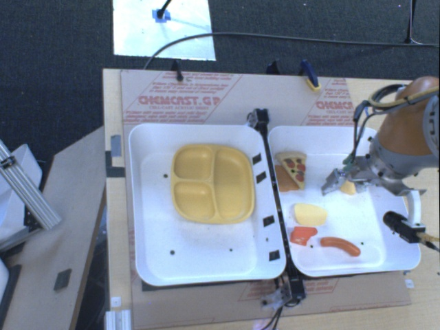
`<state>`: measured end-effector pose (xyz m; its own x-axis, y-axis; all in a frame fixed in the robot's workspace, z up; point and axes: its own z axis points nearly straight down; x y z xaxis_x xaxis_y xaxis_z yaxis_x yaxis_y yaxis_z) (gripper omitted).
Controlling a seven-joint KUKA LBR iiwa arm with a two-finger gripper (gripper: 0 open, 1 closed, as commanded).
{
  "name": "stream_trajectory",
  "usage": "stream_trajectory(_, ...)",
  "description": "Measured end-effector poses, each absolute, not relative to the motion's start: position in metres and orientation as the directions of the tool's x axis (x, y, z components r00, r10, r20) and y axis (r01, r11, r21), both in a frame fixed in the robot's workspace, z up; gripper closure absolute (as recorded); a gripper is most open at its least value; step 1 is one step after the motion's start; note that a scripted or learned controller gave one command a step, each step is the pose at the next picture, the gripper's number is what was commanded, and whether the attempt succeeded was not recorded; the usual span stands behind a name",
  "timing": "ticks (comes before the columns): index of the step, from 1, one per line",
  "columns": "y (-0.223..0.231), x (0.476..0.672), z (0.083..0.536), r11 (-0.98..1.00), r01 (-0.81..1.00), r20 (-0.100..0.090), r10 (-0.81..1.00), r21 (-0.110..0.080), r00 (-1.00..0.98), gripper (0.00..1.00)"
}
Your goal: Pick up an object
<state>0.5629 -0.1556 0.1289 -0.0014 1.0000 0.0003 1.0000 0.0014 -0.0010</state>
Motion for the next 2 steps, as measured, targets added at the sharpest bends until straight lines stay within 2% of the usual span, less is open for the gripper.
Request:
stream_trajectory(1,-0.156,0.564,0.142,0.002,1.000,-0.002,1.000,0.004,-0.002,1.00)
stream_trajectory(2,-0.156,0.559,0.188,0.004,1.000,-0.002,1.000,0.006,-0.004,1.00)
